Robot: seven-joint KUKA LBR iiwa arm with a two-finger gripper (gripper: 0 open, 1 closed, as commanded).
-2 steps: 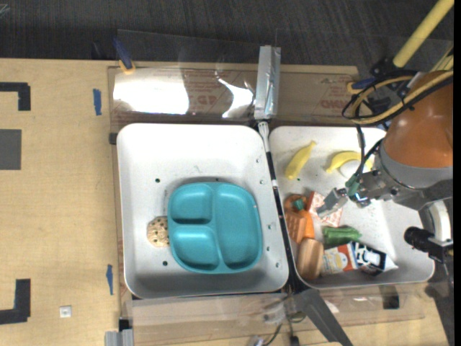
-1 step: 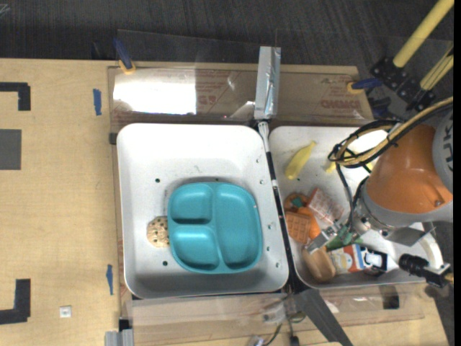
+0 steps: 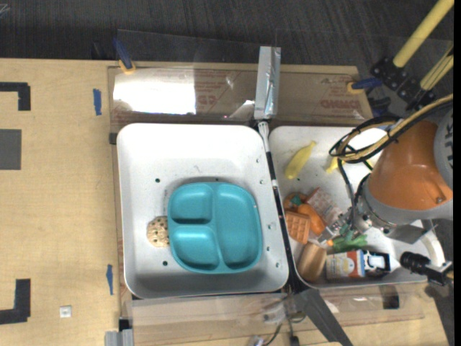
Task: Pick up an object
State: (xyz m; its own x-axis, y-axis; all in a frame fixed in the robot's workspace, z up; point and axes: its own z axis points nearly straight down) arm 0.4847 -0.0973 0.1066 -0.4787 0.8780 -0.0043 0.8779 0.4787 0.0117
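A robotics lab bench, set up for pick-up trials.

The grey arm with its orange band (image 3: pixel 410 175) hangs over two shallow white bins (image 3: pixel 137 193) on a plywood bench (image 3: pixel 57 193) marked with black tape corners (image 3: pixel 18 96) and blue tape tabs (image 3: pixel 96 101). Under the claw (image 3: pixel 346 233) and just to its left lie toy foods: a plastic banana (image 3: pixel 300 160), a waffle (image 3: pixel 298 226), a small carton (image 3: pixel 346 265). Farther left sits a teal divided plate (image 3: pixel 214 225) with a cookie (image 3: pixel 158 231). Loose cables (image 3: pixel 360 146) and clear plastic shields (image 3: pixel 187 85) stand beyond the claw; dark carpet (image 3: pixel 216 6) surrounds the bench.
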